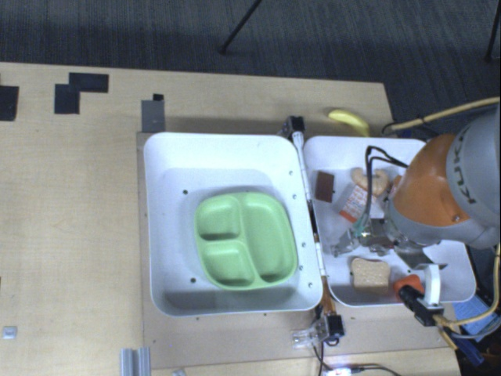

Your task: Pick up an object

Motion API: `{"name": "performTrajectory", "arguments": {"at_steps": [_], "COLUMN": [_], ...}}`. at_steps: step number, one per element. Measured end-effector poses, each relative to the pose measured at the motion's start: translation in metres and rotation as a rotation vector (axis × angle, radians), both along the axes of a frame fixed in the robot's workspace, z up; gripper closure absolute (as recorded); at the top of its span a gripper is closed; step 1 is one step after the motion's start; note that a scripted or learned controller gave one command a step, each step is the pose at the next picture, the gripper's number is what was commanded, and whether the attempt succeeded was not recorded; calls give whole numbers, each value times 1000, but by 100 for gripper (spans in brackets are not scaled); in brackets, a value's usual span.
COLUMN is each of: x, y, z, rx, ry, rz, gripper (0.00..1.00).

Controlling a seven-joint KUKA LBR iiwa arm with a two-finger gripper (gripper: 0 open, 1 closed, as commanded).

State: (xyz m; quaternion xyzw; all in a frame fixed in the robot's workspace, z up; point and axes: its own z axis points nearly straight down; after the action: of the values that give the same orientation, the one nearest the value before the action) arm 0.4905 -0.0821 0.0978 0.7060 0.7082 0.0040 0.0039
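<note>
Bench (70, 233) of pale wood carries two white bins side by side. Left bin (168, 163) holds a green divided tray (246, 237), lying flat in its middle, well apart from the arm. Grey arm (450, 186) with its orange band reaches in from the right and covers the right half of the right bin (333, 151). Its gripper (358, 237) hangs low over that bin's middle; I cannot tell whether it is wide or narrow. Just beside it, toward the near rim, lies a tan block (369, 272), the closest thing to pick. On the far side sits a printed packet (354, 202), with a knobbly beige piece (374, 180) and a small brown block (325, 185) near it. An orange piece (405, 286) peeks out by the arm. A yellow banana (348, 120) lies on the bench beyond the bin's far rim.
</note>
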Motion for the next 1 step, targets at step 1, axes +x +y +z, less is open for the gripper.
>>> {"name": "performTrajectory", "arguments": {"at_steps": [1], "x": [1], "y": [1], "z": [10], "rx": [0], "ry": [-3], "rz": [4], "gripper": [100]}}
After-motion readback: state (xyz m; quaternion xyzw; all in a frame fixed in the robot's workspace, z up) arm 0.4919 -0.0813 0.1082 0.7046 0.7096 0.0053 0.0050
